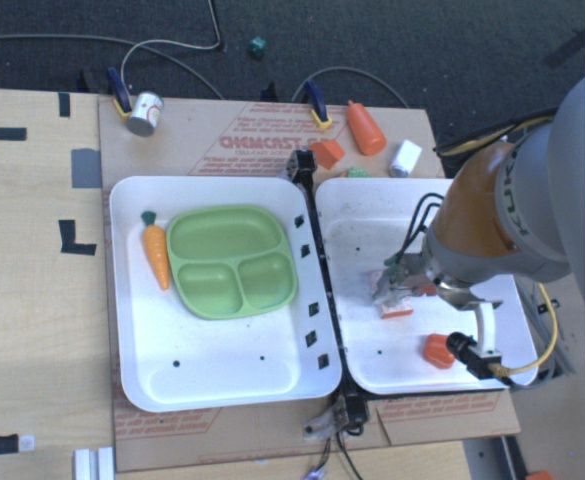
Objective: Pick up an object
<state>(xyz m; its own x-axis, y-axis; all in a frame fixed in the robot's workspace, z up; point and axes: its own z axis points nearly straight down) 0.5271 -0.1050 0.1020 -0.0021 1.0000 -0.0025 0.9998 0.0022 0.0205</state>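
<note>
Orange-red flat piece (397,313) is seen in the right bin (367,218), about in the middle of its floor, just on the near side of the gripper (396,286). Its long axis is laid almost left to right, with the right end turned slightly toward the far side. Which end is its front cannot be told, because the piece is small. The gripper is placed low over the bin floor, just beside the piece or touching it; whether it is spread or pressed together cannot be told, and no object is seen held in it. The arm (492,218) is stretched in from the right, over the right side of this bin.

A rounder orange object (437,350) is found near the right bin's near edge, to the right of the piece and apart from it. In the left bin (132,358) a green divided plate (234,260) is laid, and a toy carrot (155,253) is placed just beside its left edge, with the green top pointed to the far side. On the cardboard (242,138) beyond the bins an orange bottle-like toy (365,128), a white cube (405,156) and a small can (146,113) are seen.
</note>
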